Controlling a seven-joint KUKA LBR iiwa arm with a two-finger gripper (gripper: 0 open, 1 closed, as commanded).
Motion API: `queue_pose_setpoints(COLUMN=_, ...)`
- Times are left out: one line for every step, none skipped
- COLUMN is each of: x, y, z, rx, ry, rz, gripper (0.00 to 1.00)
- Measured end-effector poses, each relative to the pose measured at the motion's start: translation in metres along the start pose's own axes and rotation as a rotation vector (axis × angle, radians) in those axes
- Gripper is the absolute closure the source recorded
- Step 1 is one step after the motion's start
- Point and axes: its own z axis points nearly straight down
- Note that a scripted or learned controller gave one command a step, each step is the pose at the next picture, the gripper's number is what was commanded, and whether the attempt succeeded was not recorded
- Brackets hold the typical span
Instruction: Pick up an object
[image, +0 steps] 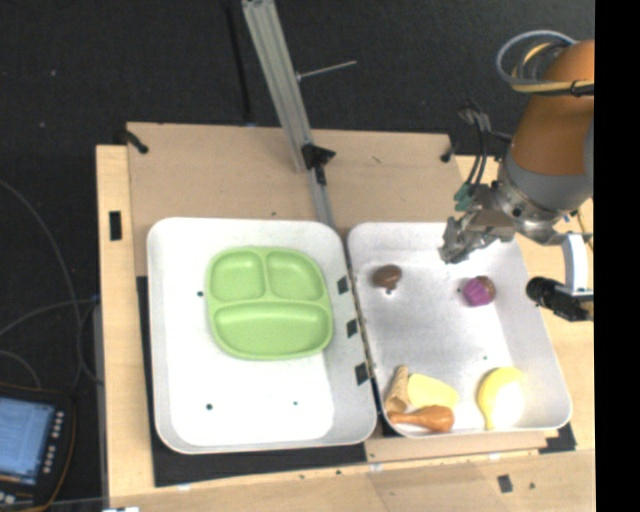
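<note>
- Hanging over the far part of the right bin (520, 330), the gripper (455, 248) points down toward the bin floor, close to the far edge; from this slanted angle I cannot tell whether it stands wide or narrow, and nothing shows in its grasp.
- Above it the grey wrist rises into the orange band of the arm (550, 130), which comes in over the desk's right edge.
- A small purple object (478, 291) lies on the bin floor just beside the gripper, toward the near and right side, apart from it.
- A small brown object (387, 276) lies near the bin's left edge, level with the gripper and apart from it.
- Well apart from the gripper, a cluster sits along the near edge of the right bin: a yellow rounded object (503, 396) toward the near right corner, and a flatter yellow piece (432, 389) toward the near left corner.
- An orange carrot-like piece (428, 419) lies against the near edge, touching the flatter yellow piece, with a tan piece (399, 384) just to their left.
- The left bin (180, 400) lies side by side with the right one, their inner edges touching.
- A green divided plate (268, 303) rests flat in the far half of the left bin, with two small compartments toward the far edge and one long one nearer.
- A pale wooden desk (200, 170) carries both bins.
- A metal pole (283, 85) slants across the far edge of the desk, ending between the bins.
</note>
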Motion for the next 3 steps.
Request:
queue_pose_setpoints(x=0.052, y=0.003, z=0.019, rx=0.004, ry=0.002, rz=-0.004, gripper=1.0)
queue_pose_setpoints(x=0.102, y=0.01, z=0.035, rx=0.006, ry=0.002, rz=-0.004, gripper=1.0)
queue_pose_setpoints(x=0.16, y=0.016, z=0.028, rx=0.003, ry=0.002, rz=-0.006, gripper=1.0)
